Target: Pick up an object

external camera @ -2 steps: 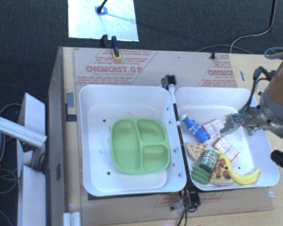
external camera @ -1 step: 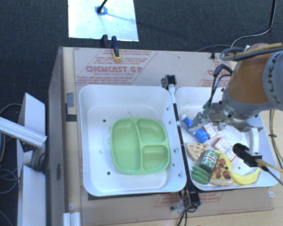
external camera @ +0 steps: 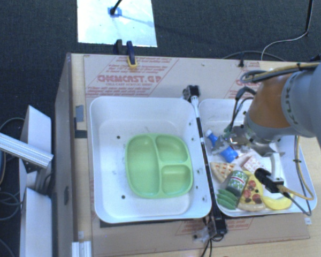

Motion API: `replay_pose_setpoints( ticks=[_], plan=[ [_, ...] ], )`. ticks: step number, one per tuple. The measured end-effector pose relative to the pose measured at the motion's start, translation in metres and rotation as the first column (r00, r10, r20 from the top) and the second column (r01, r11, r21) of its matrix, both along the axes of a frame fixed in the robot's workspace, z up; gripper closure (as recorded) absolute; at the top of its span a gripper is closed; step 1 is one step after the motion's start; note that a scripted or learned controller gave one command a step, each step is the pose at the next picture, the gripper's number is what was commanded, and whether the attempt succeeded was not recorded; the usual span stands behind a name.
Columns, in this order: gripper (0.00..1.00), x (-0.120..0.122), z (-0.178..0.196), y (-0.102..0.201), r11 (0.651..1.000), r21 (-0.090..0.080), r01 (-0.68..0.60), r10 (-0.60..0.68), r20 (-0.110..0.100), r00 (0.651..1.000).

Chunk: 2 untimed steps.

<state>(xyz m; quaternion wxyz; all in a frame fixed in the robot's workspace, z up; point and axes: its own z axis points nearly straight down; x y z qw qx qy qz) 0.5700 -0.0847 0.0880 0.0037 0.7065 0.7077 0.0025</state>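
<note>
Hand (external camera: pixel 236 140) hanging low in right bin (external camera: pixel 214 108), just above blue object (external camera: pixel 228 154); finger state hidden by wrist, cannot tell. Toys crowding near corner: waffle piece (external camera: pixel 222 170), green can (external camera: pixel 236 181), pizza slice (external camera: pixel 251 193), banana (external camera: pixel 275 201). Risks: fingers landing between touching items, nudging instead of gripping; dragging two together. Green tray (external camera: pixel 159 166) lying in left bin (external camera: pixel 104 143).

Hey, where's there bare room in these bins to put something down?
Left bin: bare floor all around the green tray, widest along its left wall. Right bin: crowded below the arm with pizza slice, banana and can; a bare patch near its top-left corner.
</note>
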Motion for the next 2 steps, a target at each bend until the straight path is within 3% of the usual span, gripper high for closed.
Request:
replay_pose_setpoints(
  ticks=[1, 2],
  plan=[
    [0.0, 0.103, 0.002, -0.021, 1.0, -0.002, -0.003, 0.004, 0.007, 1.0],
    [0.0, 0.072, 0.002, -0.02, 1.0, -0.003, -0.002, 0.002, 0.007, 1.0]
  ],
)
